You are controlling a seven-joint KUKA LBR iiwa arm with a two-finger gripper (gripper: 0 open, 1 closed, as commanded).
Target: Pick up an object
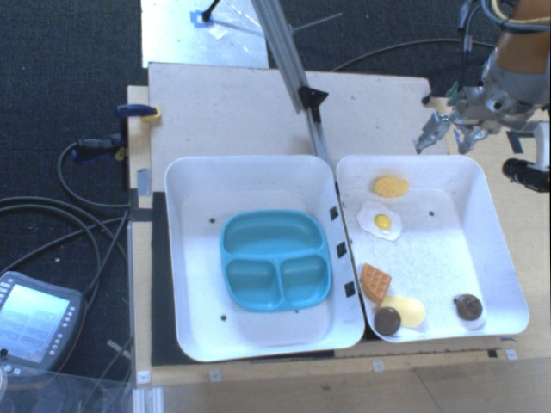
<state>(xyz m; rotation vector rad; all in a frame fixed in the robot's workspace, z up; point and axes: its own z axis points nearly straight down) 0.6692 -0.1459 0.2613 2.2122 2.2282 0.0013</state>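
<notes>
Fried-egg toy of white and yellow plastic (380,222) lies flat in the right white bin (491,205); light, stiff, slippery, best pinched across its thin rim. Spread end effector (448,136) hovers above the bin's far edge, holding nothing.

Arm at upper right, claw (448,136) spread, holding nothing

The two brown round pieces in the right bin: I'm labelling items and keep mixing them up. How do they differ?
The brown piece near the front left touches the pale yellow piece and sits just below the waffle; the brown piece near the front right corner lies alone. The left one looks plain and dark; the right one shows a lighter centre. Both are small, round, dark brown and lie along the front of the right bin.
</notes>
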